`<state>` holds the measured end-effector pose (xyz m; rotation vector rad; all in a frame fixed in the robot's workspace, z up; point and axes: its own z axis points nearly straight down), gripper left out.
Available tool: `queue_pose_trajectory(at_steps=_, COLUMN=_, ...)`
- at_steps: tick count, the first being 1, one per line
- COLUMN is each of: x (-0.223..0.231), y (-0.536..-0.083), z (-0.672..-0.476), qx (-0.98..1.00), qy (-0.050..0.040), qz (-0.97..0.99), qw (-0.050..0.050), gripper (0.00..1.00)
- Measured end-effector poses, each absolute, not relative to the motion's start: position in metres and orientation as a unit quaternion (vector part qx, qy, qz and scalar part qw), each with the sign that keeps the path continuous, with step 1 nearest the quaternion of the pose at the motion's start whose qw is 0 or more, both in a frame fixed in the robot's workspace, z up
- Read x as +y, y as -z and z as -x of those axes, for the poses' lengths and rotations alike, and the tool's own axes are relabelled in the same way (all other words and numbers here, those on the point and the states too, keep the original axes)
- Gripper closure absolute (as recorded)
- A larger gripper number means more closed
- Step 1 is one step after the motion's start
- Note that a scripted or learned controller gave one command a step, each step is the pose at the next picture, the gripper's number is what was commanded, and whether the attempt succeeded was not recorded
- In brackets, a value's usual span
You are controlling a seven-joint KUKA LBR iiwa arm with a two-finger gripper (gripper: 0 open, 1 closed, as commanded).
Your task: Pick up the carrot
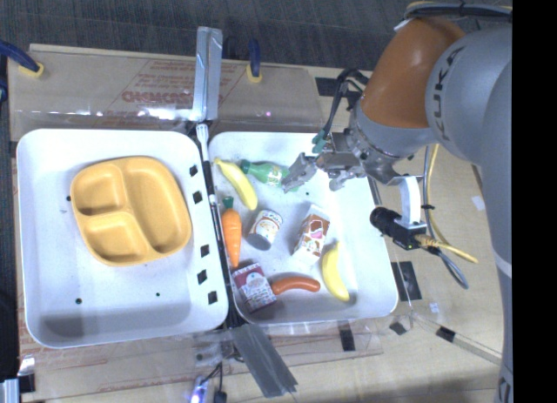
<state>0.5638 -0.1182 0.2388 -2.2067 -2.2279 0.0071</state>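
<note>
**Carrot at left wall of right bin, hand off it**

Carrot: orange, tapered, green stub at the top end, lying lengthwise along the right bin's left wall. Banana just above it, small can just to its right, red packet at its lower tip.

My hand sits over the bin's upper middle, next to a green bottle, well apart from the carrot. Fingers spread, nothing between them.

Also in this bin: carton, sausage, second banana. Left bin carries a yellow divided plate. Surface is brown board, dark floor behind.
</note>
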Motion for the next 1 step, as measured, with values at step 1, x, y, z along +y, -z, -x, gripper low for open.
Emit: queue_pose_trajectory(at_steps=1, x=-0.0495, y=-0.1887, z=-0.6305, qx=-0.699, qy=-0.0027, qz=0.715, qw=0.002, gripper=0.0)
